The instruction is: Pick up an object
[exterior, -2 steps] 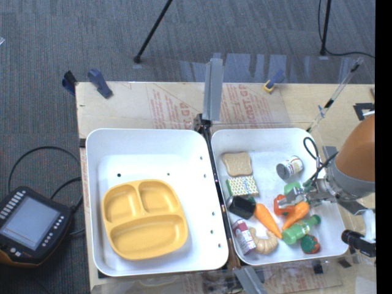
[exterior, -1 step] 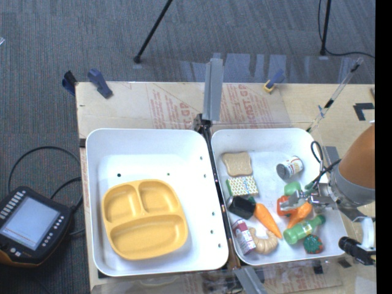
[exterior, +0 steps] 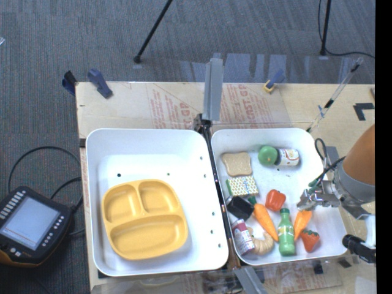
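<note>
The right bin (exterior: 306, 141) holds several toy foods: a bread slice (exterior: 236, 163), a green apple (exterior: 267, 155), a small jar (exterior: 290, 157), a checkered box (exterior: 243, 185), a red pepper (exterior: 275, 199), a long carrot (exterior: 264, 220), a green bottle (exterior: 285, 231), a second carrot (exterior: 302, 223) and a strawberry (exterior: 310, 240). My gripper (exterior: 311, 198) is at the bin's right side, just above the second carrot's upper end and right of the red pepper. I see nothing held in it.
The left bin (exterior: 98, 146) carries a yellow divided plate (exterior: 145, 217). A black item (exterior: 241, 207), a pink-labelled bottle (exterior: 244, 236) and a tan piece (exterior: 264, 245) crowd the right bin's front left. A teach pendant (exterior: 27, 224) lies on the floor at left.
</note>
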You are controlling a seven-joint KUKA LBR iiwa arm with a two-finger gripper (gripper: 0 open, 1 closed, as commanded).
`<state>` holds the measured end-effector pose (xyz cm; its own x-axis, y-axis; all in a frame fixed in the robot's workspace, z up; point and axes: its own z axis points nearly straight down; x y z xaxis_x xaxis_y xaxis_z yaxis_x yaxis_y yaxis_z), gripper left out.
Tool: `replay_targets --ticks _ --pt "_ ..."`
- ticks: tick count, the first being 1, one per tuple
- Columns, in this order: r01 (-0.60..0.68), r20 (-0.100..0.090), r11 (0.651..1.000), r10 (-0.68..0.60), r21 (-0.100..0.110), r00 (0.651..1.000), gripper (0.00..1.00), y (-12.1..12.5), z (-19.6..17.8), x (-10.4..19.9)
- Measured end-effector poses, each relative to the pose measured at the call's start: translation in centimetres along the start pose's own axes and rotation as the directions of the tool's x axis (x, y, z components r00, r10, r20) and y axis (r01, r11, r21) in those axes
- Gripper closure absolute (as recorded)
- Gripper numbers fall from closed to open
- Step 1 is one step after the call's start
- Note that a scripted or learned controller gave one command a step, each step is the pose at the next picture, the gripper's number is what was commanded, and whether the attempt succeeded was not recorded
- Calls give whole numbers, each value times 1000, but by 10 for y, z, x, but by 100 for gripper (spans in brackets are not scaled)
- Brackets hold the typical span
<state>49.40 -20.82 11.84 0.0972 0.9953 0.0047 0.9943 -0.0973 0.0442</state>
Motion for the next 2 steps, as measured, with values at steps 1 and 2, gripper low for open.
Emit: replay_targets --ticks 1,2 --pt "-7 4 999 7 42 1000 100 26 -54 14" --pt "-119 7 992 119 49 993 100 10 -38 5"
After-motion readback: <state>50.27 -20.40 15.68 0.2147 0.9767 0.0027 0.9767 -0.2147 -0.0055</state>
